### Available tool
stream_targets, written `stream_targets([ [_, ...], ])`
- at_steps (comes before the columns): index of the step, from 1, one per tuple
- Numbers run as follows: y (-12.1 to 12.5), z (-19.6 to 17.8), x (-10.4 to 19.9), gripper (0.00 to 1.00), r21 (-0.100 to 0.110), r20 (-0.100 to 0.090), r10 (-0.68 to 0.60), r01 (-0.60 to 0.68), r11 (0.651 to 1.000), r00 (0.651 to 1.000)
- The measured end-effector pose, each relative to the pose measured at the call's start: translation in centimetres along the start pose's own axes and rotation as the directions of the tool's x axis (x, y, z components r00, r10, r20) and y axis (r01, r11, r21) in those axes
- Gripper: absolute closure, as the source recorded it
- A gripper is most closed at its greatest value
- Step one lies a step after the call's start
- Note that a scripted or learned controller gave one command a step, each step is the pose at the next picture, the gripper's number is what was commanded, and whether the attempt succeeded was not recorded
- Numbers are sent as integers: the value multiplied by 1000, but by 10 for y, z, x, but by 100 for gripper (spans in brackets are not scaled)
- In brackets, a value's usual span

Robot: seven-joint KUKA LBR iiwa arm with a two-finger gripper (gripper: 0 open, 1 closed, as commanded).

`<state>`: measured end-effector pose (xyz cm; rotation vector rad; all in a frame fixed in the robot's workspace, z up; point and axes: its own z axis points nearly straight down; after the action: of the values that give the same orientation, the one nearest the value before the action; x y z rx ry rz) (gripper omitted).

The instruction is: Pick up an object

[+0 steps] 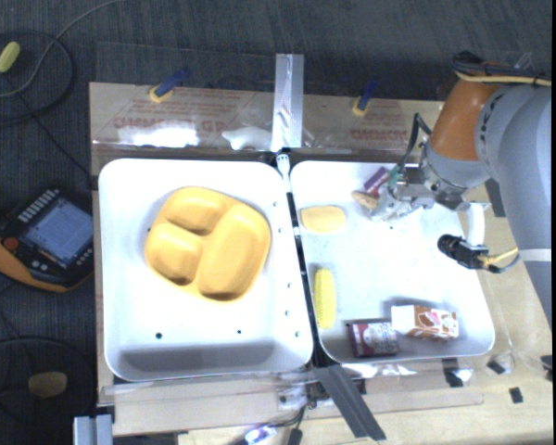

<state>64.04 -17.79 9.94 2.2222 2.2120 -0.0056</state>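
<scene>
- Arm [486, 128] reaches in, bent low over the right bin [473, 290], pincer [394, 197] at its far edge.
- Pincer state: cannot tell.
- Carton [426, 323] near front wall; label unreadable.

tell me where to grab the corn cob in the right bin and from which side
Judging by its pose, grip the corn cob across its narrow middle, coming straight down from above. It lies flat, long axis running toward and away from the camera, close beside the right bin's left wall. Fingers closing left-right may crowd that wall, so the fit looks tight; the bin floor on its right side is bare.
</scene>
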Motion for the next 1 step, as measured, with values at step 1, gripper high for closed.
stream_targets([
  [1,28,-102,49,100,3,-4,-10,10,1000,1000],
])
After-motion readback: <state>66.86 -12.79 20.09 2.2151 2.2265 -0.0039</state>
